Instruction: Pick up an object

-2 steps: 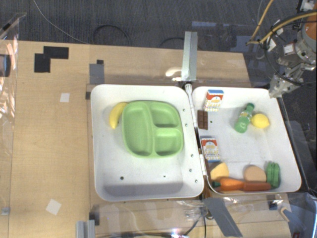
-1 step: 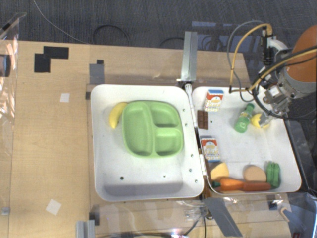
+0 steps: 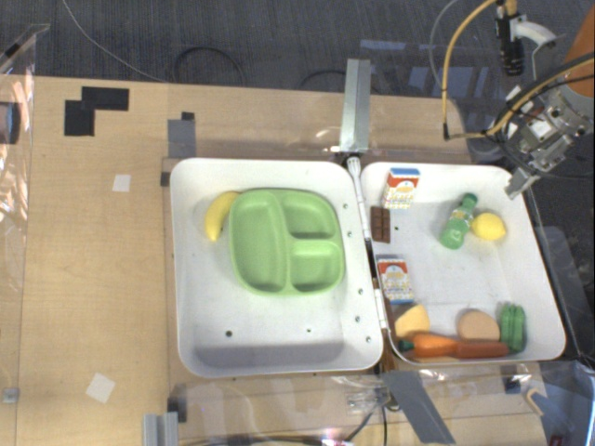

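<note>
The right bin (image 3: 537, 277) holds several small items. A green bottle (image 3: 456, 223) lies beside a yellow lemon (image 3: 489, 227) near the bin's far right side. Two small cartons (image 3: 402, 189) (image 3: 396, 280) and a brown chocolate bar (image 3: 380, 223) line the left wall. Along the near wall lie a yellow wedge (image 3: 412, 321), a carrot (image 3: 433, 346), a tan bun (image 3: 478, 324), a red sausage (image 3: 483, 348) and a green vegetable (image 3: 511, 327). My gripper (image 3: 525, 170) hangs above the bin's far right corner, up and to the right of the lemon, with nothing in it.
The left bin (image 3: 200, 323) carries a green divided plate (image 3: 284, 242) with a banana (image 3: 218, 214) against its left edge. A metal post (image 3: 355, 110) stands behind the gap between the bins. A yellow cable (image 3: 456, 45) loops above the arm.
</note>
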Robot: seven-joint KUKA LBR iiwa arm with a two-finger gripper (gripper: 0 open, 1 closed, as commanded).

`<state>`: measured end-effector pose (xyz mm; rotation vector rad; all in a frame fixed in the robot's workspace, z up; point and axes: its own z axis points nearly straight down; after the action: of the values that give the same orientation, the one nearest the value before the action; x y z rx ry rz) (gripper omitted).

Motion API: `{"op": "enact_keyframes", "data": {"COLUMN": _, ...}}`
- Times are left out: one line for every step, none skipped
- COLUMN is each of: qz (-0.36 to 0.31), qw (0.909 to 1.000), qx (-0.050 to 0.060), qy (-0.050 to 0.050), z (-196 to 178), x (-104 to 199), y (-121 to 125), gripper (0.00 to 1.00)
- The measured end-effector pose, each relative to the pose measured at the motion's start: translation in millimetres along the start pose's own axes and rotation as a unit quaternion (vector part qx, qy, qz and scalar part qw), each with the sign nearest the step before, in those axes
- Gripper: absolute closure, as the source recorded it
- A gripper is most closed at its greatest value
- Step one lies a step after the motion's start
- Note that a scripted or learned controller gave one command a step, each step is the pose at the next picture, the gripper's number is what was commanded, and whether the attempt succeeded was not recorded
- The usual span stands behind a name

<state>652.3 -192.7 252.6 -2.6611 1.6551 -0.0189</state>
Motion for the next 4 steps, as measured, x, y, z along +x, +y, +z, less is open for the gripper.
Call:
{"op": "enact_keyframes", "data": {"qz": 0.002, "qw": 1.0, "qx": 0.002, "qy": -0.002, "z": -10.0, "x": -0.8, "y": -1.8, "gripper": 1.0}}
{"op": "enact_keyframes", "data": {"qz": 0.004, "qw": 1.0, "qx": 0.007, "qy": -0.001, "z": -22.6, "x": -1.3, "y": -4.4, "gripper": 1.0}}
{"op": "enact_keyframes", "data": {"qz": -0.18, "qw": 0.9837, "qx": -0.004, "qy": -0.006, "z": 131.6, "x": -25.5, "y": -0.1, "gripper": 1.0}}
{"op": "enact_keyframes", "data": {"qz": -0.375, "qw": 0.9269, "qx": -0.003, "qy": -0.002, "z": 89.1, "x": -2.4, "y": 9.3, "gripper": 1.0}}
